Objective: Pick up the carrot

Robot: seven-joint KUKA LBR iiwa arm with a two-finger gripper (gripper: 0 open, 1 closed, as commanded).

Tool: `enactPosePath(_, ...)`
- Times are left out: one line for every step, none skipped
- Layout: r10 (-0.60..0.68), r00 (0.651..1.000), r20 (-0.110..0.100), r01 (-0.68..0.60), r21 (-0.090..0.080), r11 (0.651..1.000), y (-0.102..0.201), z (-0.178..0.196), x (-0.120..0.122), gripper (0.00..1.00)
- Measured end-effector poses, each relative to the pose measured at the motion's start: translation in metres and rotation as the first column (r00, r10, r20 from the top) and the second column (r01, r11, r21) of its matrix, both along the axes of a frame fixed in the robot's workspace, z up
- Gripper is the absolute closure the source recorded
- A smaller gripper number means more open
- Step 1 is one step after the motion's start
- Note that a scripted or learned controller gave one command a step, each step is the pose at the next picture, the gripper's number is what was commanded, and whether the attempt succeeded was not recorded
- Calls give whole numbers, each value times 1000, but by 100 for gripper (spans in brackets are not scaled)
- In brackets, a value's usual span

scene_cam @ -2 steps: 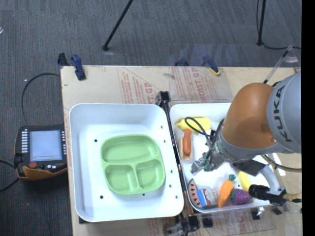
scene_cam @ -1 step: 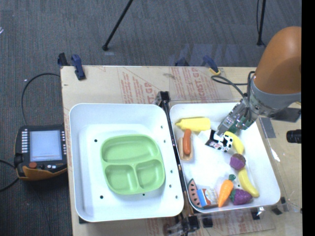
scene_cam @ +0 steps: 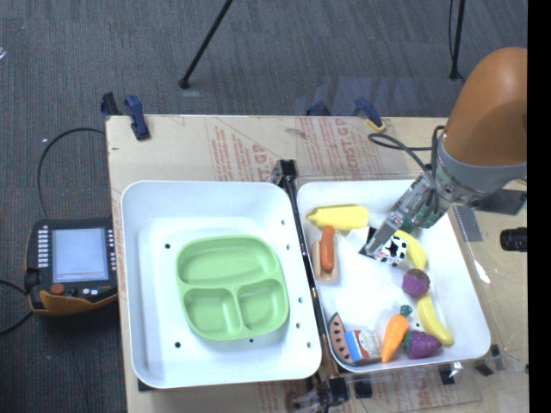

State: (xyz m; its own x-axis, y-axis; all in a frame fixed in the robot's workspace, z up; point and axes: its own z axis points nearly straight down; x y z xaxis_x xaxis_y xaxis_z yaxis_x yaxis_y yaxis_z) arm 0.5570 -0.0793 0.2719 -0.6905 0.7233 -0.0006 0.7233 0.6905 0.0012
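Nearest the camera, along the right bin's (scene_cam: 469, 265) front edge, lay a watermelon slice (scene_cam: 343, 338) with red flesh, dark seeds and a green rind, and beside it a small packet (scene_cam: 368, 344) with a red and white label. Just right of the packet the carrot (scene_cam: 394, 336) rested at a tilt, a smooth orange cone with a green tuft at its upper end, its thick end close to a knobbly purple bunch of grapes (scene_cam: 422, 344). A glossy yellow banana (scene_cam: 431, 318) curved above the grapes, and a rounded dark purple fruit (scene_cam: 415, 282) sat farther back.

Well apart from the carrot, the gripper (scene_cam: 377, 249) hung near the middle of that bin, its dark tip low beside a black-and-white spotted toy (scene_cam: 395, 249) and a second yellow banana (scene_cam: 415, 250). Whether its claw was released or clenched could not be told; nothing showed between the fingers.

Toward the bin's left wall lay a hot dog (scene_cam: 326, 252) in a pale bun, and behind it a blocky yellow bottle (scene_cam: 338, 218) on its side.

Inside the left bin (scene_cam: 142, 231) sat a matte light green plastic tray (scene_cam: 231, 285) with rounded corners and three compartments. Both bins were smooth white and shallow, set on a cardboard-covered bench (scene_cam: 215, 149).
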Motion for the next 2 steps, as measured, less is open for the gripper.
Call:
enactPosePath(189,982,-13,-189,5,982,-22,-135,-44,0)
enactPosePath(152,988,40,-152,-14,988,-31,-179,-69,0)
